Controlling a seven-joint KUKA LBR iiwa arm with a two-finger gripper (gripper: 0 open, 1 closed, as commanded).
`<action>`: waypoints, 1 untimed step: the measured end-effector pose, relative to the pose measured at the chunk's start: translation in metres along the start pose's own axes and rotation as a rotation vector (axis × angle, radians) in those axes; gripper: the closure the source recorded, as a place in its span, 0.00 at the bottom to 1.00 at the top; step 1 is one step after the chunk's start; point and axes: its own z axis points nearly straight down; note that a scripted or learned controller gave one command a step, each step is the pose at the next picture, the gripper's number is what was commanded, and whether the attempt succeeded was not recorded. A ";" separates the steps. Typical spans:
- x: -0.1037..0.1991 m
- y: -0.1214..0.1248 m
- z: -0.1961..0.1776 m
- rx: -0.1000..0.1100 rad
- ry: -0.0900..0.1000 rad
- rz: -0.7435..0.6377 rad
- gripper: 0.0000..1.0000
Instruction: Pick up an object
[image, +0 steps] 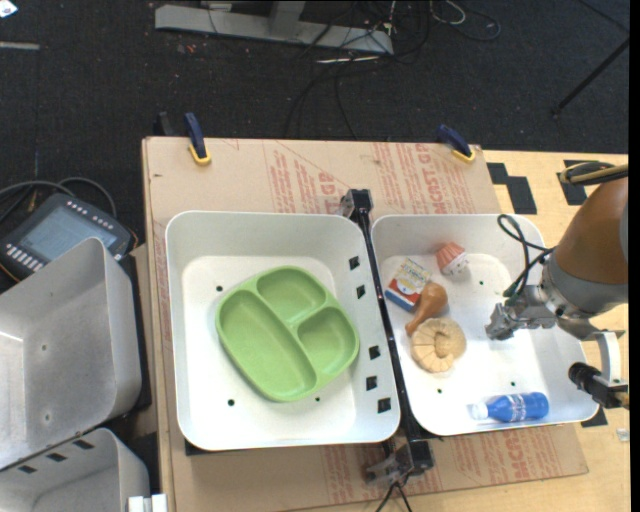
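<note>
Cardboard-topped bench (300, 170) on dark carpet, two shallow white bins side by side. I take the right white bin (520, 420) as landmark. Inside it, near its left wall: a small red-and-white carton (407, 284), a tan drumstick-shaped toy (428, 304) touching it, and a round beige bread-like piece (438, 344) just below. A pink-and-white cupcake toy (452, 259) sits toward the bin's far side; a blue plastic bottle (513, 407) lies flat by its near rim. My grey gripper (505, 322) hangs over the bin's right half, apart from every item; whether it is spread or closed, I cannot tell. Left of the landmark, the left white bin (190, 300) holds a green three-section plate (288, 332).
</note>
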 end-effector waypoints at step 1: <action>-0.001 0.005 -0.060 -0.005 -0.002 -0.004 1.00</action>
